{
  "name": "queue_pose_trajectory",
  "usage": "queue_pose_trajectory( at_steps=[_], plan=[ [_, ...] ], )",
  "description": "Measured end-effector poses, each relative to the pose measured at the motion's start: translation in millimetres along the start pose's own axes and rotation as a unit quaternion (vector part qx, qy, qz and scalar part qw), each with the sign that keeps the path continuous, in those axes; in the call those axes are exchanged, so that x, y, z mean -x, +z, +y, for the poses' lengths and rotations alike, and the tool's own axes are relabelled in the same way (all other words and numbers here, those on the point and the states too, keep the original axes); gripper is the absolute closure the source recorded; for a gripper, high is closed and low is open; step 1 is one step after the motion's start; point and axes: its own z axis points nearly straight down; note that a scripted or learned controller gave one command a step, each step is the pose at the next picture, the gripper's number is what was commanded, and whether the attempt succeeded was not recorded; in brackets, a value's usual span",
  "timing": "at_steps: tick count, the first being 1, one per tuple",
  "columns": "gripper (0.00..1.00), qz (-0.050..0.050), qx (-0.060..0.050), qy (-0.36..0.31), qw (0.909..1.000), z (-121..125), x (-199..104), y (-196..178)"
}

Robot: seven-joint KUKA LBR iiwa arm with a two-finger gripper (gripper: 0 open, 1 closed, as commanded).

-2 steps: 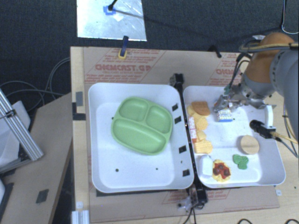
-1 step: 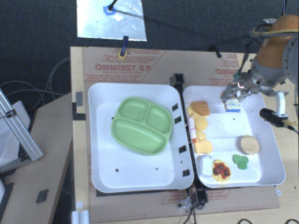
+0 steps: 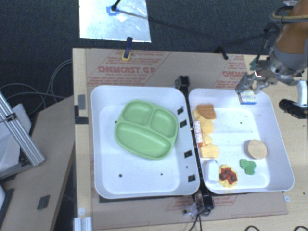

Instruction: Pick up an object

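Red-and-yellow toy food (image 3: 228, 175) sits nearest you, at the front of the right bin (image 3: 278, 129). Your hand (image 3: 248, 90) hangs over that bin's far edge, just above a small blue-and-white item (image 3: 248, 98). I can't tell if it's spread or pinching. You could clip the rim there or get a weak grab. Count: two bins, one green plate (image 3: 146, 129) and roughly seven food bits.

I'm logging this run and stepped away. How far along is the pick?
Done: nothing looks lifted yet; the food pieces lie in the right bin, among them the round tan piece and the green piece. The green divided plate sits in the left bin. In hand: the gripper hangs over the right bin's far edge. Left: descend, grasp a piece, lift.
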Motion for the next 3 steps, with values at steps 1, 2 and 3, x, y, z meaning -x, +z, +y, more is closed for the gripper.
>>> queue_pose_trajectory(
  at_steps=[1,2,3],
  plan=[
    [1.0,0.0,-0.003,0.0,1.0,1.1,-0.2,2.3],
    [1.0,0.002,-0.006,-0.001,1.0,-32.0,-46.5,11.7],
    [1.0,0.002,-0.004,-0.001,1.0,-67.4,-89.3,-2.6]
  ],
)
